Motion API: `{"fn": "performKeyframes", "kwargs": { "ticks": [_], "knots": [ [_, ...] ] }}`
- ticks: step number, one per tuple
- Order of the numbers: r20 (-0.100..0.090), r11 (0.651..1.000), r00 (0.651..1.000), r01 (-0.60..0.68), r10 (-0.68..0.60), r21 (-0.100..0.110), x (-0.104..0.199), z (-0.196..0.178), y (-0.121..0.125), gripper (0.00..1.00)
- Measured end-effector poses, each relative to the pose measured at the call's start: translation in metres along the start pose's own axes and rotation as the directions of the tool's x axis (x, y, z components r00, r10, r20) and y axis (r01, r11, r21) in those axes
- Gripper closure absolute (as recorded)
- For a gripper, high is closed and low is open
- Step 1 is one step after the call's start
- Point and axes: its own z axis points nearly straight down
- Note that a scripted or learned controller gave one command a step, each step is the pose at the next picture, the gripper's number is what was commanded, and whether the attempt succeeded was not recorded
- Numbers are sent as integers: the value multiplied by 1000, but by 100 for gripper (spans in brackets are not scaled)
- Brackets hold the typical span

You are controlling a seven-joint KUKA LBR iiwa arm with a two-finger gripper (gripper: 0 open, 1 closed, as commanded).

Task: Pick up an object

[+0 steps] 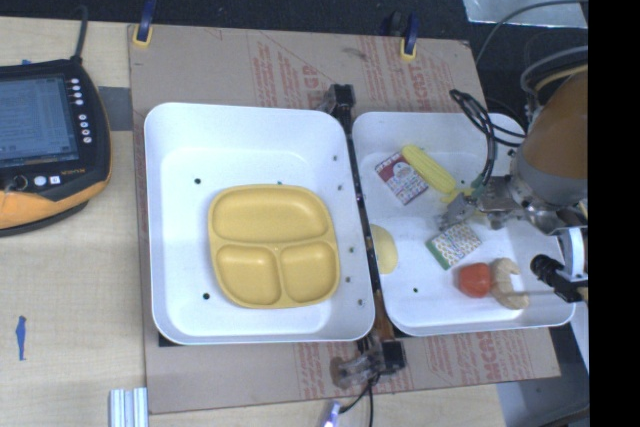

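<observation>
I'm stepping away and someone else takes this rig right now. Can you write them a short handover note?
Hand: low in the right bin, near its middle; whether it is open or shut cannot be told, and nothing is seen held.
Right bin holds: yellow corn cob, red-and-white packet, green-and-white packet, red tomato, beige piece, pale yellow item at its left wall.
Left bin: yellow divided tray.
Done: no pick visible.
Left: grasp and lift one object.
</observation>
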Motion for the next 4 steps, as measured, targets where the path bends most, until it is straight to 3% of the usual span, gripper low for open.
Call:
{"fn": "performKeyframes", "kwargs": {
  "ticks": [1, 2, 3, 4],
  "knots": [
    [-1, 1000, 1000, 5, -5, 1, 55, -2, 46, 0],
    [-2, 1000, 1000, 2, -2, 1, 35, 0, 95, 0],
    [-4, 1000, 1000, 0, 0, 12, 13, -6, 103, 0],
    [-2, 1000, 1000, 3, -3, -1, 73, -101, 37, 0]
  ]
}}
